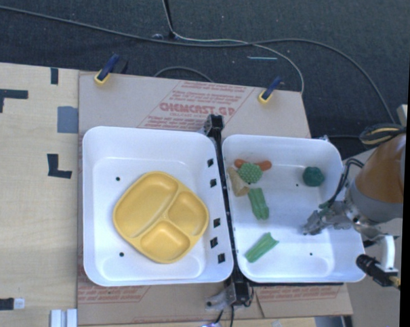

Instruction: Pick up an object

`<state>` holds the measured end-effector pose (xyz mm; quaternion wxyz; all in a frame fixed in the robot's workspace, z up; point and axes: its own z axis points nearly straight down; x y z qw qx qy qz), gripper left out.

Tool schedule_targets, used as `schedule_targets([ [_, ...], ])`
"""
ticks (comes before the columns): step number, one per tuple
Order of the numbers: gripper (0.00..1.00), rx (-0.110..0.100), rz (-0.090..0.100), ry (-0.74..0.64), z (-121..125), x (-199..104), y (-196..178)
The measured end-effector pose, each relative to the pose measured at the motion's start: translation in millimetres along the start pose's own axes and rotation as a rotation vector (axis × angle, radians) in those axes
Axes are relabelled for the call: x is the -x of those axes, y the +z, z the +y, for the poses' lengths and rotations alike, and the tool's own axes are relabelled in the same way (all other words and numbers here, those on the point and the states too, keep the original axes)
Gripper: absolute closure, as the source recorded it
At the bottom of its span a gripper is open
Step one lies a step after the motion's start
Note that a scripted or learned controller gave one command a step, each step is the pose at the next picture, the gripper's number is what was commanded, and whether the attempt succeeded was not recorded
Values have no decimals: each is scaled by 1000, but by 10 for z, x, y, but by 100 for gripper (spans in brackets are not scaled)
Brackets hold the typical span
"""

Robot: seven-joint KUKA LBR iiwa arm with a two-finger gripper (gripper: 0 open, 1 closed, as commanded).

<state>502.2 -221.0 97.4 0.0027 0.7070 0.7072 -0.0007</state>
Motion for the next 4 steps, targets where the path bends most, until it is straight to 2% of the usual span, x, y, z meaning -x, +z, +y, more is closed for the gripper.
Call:
schedule_targets([
  [1,100,-1,4,-1,22,-59,-434],
  [2,100,2,2,-1,19,1,-1049],
  [3,100,3,2,-3,72,-75,-1642],
  [4,100,-3,4,-1,78,-80,-1684],
])
